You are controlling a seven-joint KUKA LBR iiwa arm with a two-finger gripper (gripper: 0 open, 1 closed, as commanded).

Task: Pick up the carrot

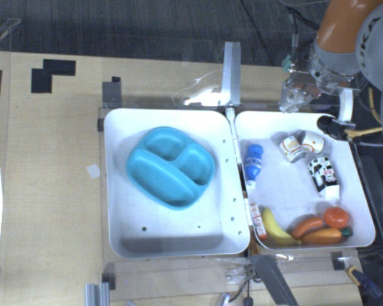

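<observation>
The carrot (321,236) lies at the lower right of the right bin (365,196). The gripper (298,93) hovers at upper right; whether its fingers are released or clenched, I cannot tell.

The claw (298,96) hangs behind the right bin (364,196), with the carrot (322,236) in that bin's front corner, well apart from it.

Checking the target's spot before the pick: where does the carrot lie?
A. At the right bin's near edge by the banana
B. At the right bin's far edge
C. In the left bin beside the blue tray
A: the carrot lies along the right bin's near edge, by the banana.
</observation>
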